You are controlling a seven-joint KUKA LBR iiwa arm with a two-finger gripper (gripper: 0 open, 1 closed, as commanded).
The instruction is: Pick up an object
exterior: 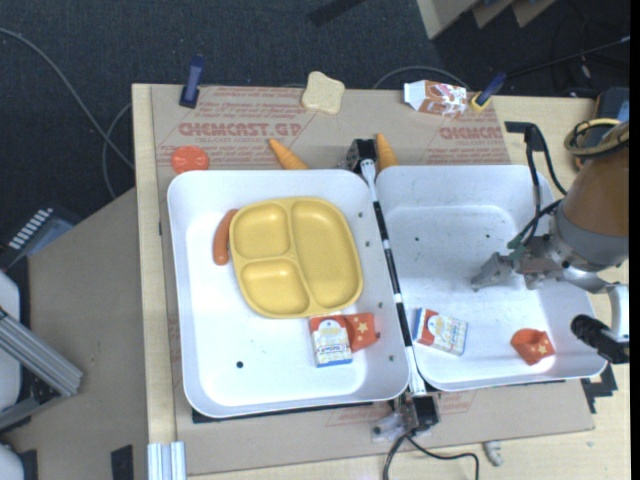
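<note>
Jaws [492, 271] hang spread and empty above the right bin [440, 193], over bare floor. Nearest candidates: small carton [441, 331] near the front wall and orange piece [532, 345] in the front right corner, both apart from the jaws. Judgement: centre over one item, align the fingers across its narrow side, then descend before closing.

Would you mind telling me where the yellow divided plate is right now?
The yellow divided plate lies in the left bin, toward its upper middle, with a hot dog at its left edge and a small carton just below it.
</note>
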